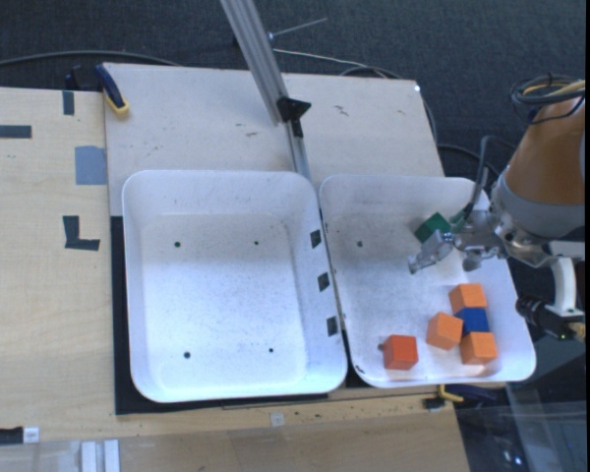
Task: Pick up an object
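- The bench (275, 126) carries 2 shallow white bins side by side: the left bin (138, 264) and the right bin (374, 205).
- The arm (546, 180), grey with an orange band, reaches in from the right and hangs over the upper right part of the right bin.
- The gripper (435, 242) sits over the bin's upper middle, pointing left.
- A green block (433, 226) lies right at the gripper's upper side, touching or overlapping it in this view; whether the block is between the jaws, and how far those jaws are parted, I cannot tell.
- 5 more blocks cluster in the lower right corner of the right bin, apart from the gripper:
- an orange block (467, 297) nearest the gripper, with a blue block (474, 320) touching it just below;
- another orange one (480, 347) below the blue;
- an orange one (444, 330) just left of the blue;
- a red-orange block (401, 351) farther left, on its own.
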Available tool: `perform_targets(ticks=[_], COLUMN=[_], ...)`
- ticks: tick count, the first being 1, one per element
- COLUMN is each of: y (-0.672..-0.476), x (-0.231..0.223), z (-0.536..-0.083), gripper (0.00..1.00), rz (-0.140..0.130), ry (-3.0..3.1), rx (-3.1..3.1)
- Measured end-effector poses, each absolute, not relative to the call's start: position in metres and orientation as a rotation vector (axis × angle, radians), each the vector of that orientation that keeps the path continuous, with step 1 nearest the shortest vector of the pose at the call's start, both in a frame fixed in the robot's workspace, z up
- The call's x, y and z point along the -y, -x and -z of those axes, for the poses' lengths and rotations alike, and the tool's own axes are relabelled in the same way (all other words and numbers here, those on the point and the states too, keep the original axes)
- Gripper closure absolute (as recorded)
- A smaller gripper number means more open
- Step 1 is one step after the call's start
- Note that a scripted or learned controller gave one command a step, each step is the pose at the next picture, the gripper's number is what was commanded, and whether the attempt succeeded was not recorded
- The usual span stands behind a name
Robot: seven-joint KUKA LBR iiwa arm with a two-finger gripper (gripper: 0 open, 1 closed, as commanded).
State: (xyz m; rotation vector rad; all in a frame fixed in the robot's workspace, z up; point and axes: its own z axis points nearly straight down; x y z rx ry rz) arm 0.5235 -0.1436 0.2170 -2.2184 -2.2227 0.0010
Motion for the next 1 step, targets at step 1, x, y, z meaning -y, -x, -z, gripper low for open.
perform_targets(ticks=[1], y=[-0.5763], x=[0.1886], z=[-0.1368], gripper=[0.00], rz=[-0.007], ry=[2.221], rx=[2.221])
